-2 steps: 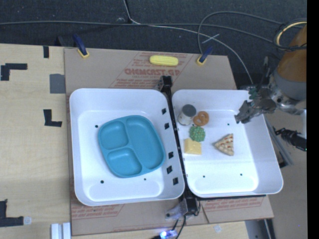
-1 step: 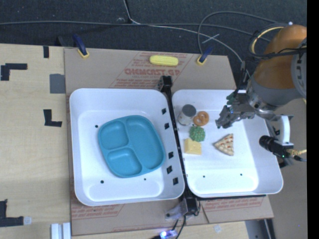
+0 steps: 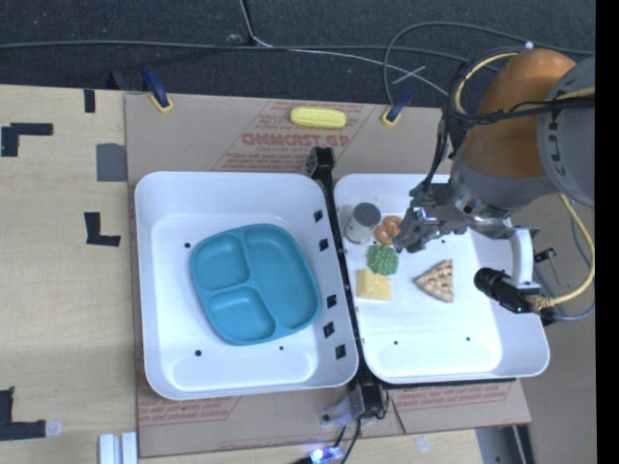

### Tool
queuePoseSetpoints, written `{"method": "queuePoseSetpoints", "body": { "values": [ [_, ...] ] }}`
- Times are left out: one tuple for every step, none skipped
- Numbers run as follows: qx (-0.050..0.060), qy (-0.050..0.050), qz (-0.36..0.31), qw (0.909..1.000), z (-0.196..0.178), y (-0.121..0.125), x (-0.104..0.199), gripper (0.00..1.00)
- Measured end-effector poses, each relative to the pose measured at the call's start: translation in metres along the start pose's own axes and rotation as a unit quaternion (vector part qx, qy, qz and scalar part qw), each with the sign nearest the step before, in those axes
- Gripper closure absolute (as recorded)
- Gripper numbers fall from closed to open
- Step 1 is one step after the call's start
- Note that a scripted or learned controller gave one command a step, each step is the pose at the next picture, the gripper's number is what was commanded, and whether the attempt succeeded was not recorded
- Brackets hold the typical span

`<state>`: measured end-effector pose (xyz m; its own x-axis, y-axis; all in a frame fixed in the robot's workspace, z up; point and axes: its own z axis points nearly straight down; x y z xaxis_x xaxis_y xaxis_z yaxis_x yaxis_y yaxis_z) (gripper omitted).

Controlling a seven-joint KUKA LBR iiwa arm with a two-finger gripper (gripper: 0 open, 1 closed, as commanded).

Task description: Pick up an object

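Nearest me, I see a flat pizza slice toy (image 3: 436, 281) in the right white bin (image 3: 455, 356), its tip pointing left. Beside it lie a yellow cheese block (image 3: 373, 285) and bumpy green broccoli (image 3: 383, 258). Farther back, the dark gripper (image 3: 418, 228) hangs; I cannot tell its fingers' spread.

We look down on a robotics lab bench: a cardboard sheet (image 3: 290, 143) clamped to a plywood top (image 3: 58, 259), two white bins (image 3: 155, 259) side by side, loose cables (image 3: 290, 46), and black tape marks (image 3: 97, 228).
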<state>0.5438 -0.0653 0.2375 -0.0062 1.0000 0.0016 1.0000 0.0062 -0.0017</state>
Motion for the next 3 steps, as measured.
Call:
{"method": "queuePoseSetpoints", "body": {
  "values": [
    [0.0, 0.0, 0.0, 1.0, 0.012, -0.003, 0.051, 1.0],
    [0.0, 0.0, 0.0, 1.0, 0.004, -0.016, 0.102, 1.0],
    [0.001, -0.001, 0.0, 1.0, 0.013, -0.016, 0.157, 1.0]
  ]
}}
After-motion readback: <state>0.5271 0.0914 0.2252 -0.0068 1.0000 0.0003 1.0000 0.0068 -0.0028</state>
